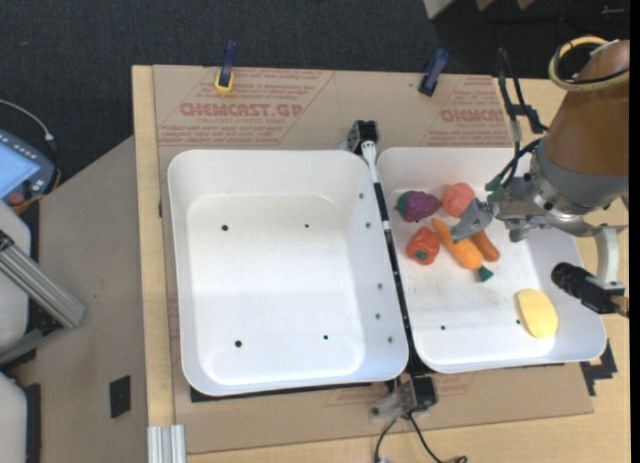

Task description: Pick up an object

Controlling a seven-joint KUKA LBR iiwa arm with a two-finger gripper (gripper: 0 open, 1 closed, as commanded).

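Your gripper point(468, 223) is down in the right bin point(470, 336), right over the carrot point(470, 251); you can't tell its opening. Purple grapes point(418, 205) sit left, lemon point(537, 312) near right.

A brown cardboard sheet point(250, 106) printed in red lies under both bins, spreading well left of the gripper. Two blue clamps point(227, 69) point(434, 72) pin its far edge, one above the gripper, one far left.

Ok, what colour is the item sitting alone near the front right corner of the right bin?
Yellow: the lemon-like piece shows plainly in the camera view.
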